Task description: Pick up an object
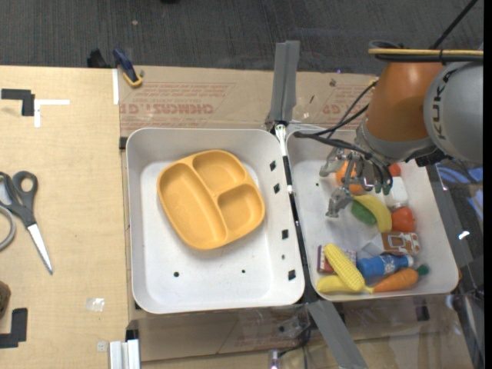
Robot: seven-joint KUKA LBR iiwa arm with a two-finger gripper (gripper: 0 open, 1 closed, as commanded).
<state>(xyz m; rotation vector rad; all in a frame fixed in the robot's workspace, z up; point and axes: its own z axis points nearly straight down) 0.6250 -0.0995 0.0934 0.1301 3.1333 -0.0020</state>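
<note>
The right bin (438, 279) holds the toy food. At the near edge of this bin lie a yellow corn cob (343, 267), an orange carrot (396, 280) and a blue bottle (383, 265). A little farther in the bin sit a red tomato (403, 219) and a banana (372, 210). Above the bin's far part hangs the gripper (344, 193); whether its fingers are apart or together is hard to tell. Left of the bin is the left bin (146, 283) with a yellow plate (211, 198). Far left of that lie scissors (29, 214).
</note>
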